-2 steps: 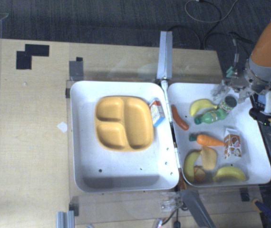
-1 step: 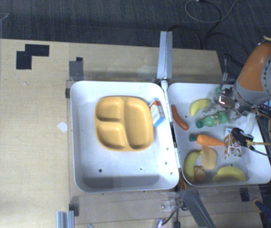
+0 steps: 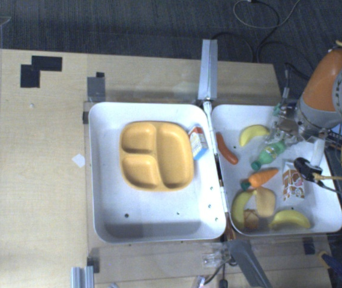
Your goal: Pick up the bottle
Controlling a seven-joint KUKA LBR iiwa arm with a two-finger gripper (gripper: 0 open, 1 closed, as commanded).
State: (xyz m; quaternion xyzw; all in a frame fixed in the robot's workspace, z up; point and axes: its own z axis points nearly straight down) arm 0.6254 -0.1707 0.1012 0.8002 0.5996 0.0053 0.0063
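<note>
Bottle [image 3: 268,153] just below gripper [image 3: 284,128]

A green bottle [image 3: 267,154], orange carrot [image 3: 263,176], yellow bananas [image 3: 253,134] and red sausage [image 3: 226,148] lie in a white bin [image 3: 333,212]; the divided tray [image 3: 157,155] is yellow.

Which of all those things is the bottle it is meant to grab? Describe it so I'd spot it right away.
Look in the right-hand bin, the crowded one. Near its upper middle, just under the gripper, lies the bottle, small, green and clear, tipped on its side. A yellow banana lies to its left and an orange carrot below it; it alone is green.
</note>
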